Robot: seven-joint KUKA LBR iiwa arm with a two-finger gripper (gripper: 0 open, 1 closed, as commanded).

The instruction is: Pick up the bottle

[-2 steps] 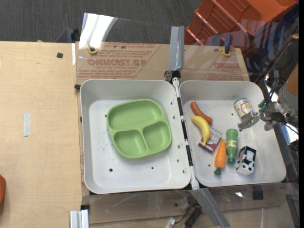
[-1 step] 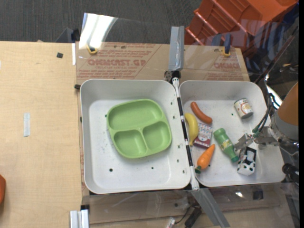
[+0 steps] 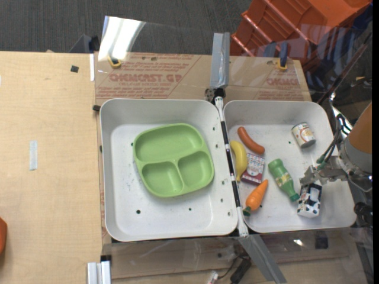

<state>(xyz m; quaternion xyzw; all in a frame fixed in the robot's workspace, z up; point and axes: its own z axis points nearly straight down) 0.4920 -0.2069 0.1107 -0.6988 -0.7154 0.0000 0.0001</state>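
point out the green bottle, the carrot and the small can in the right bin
green bottle (image 3: 282,178): camera view, on the middle of its body.
carrot (image 3: 256,196): camera view, on the orange root, mid-length.
small can (image 3: 304,135): camera view, on its side wall.

tray (image 3: 173,167) in left bin (image 3: 112,176) | right bin (image 3: 269,215) — bottle (image 3: 282,179) between carrot (image 3: 256,196), carton (image 3: 310,200)

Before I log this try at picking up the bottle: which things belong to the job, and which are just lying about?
Job: green bottle; hand.

Lying about: green plate, banana, sausage, carrot, can, card box, cow-patterned carton.
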